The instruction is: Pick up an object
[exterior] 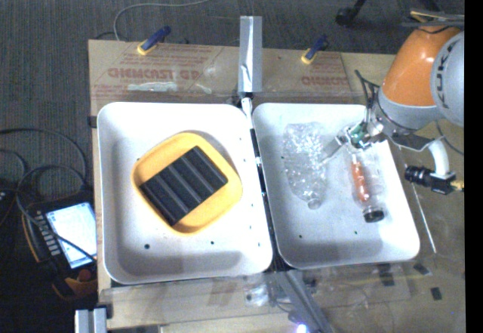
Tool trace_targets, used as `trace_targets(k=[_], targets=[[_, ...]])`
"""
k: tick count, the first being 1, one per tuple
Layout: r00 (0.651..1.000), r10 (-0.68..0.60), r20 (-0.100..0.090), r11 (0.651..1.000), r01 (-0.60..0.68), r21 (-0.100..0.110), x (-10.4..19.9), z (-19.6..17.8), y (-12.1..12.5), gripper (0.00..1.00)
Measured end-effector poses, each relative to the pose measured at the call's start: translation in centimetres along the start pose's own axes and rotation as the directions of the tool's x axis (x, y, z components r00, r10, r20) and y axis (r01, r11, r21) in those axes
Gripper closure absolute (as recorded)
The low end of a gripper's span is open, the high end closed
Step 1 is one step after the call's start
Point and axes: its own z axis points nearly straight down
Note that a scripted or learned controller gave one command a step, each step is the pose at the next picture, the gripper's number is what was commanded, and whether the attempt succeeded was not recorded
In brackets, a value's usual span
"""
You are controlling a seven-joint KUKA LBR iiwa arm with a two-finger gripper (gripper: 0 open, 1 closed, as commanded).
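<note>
Arm (430,78): grey with an orange band, entered from the upper right of the frame.
Left bin (113,195): held a yellow pad with black ribs (189,180), lying tilted at its middle.
Right bin (400,241): held a crumpled clear plastic bottle (306,161) left of centre and a slim orange-tinted tube (362,186) to its right, near but apart.
Gripper (361,134): sat over the right bin's upper part, just above the tube; whether it was clenched or released could not be told.
</note>
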Motion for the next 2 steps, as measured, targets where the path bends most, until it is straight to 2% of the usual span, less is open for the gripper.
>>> trace_targets(k=[1,2], targets=[[1.000,-0.023,-0.018,1.000,0.023,-0.016,-0.5,4.0,0.2,0.00],[0.998,-0.061,-0.011,0.998,0.061,0.007,-2.2,5.5,6.4,0.00]])
